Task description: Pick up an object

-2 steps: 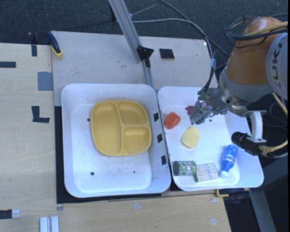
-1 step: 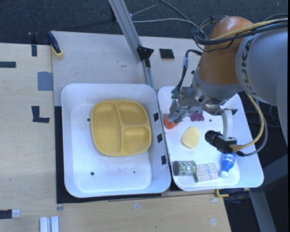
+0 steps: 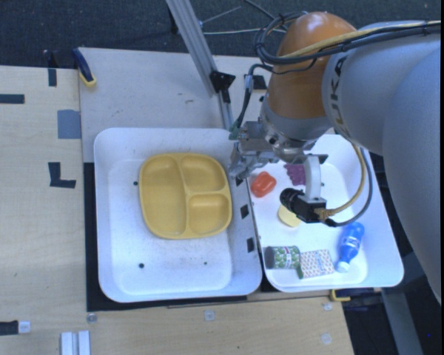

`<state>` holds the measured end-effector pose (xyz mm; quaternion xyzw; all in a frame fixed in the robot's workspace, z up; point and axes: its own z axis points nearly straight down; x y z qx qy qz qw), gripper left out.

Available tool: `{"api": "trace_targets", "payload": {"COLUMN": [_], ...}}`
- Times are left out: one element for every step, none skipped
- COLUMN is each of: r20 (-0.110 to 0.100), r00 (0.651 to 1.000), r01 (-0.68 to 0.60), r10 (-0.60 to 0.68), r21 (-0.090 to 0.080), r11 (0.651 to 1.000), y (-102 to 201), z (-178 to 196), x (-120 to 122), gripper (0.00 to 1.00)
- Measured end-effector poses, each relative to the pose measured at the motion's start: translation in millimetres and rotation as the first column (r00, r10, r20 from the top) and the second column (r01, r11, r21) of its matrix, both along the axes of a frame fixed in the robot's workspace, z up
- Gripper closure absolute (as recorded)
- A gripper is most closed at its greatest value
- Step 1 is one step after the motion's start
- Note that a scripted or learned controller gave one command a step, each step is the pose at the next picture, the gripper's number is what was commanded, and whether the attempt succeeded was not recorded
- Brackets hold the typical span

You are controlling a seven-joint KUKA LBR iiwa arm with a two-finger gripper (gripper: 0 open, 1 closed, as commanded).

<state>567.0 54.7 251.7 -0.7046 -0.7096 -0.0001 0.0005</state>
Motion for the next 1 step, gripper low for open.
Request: {"api": "trace_targets", "payload": {"r20": [0.000], "r00": [1.000], "r01": [0.000], "r10": [0.000], "r21": [0.000], "r11": [1.000], "y": [47.5], "z": [-1.7], "x": [14.3], "gripper": [1.00]}}
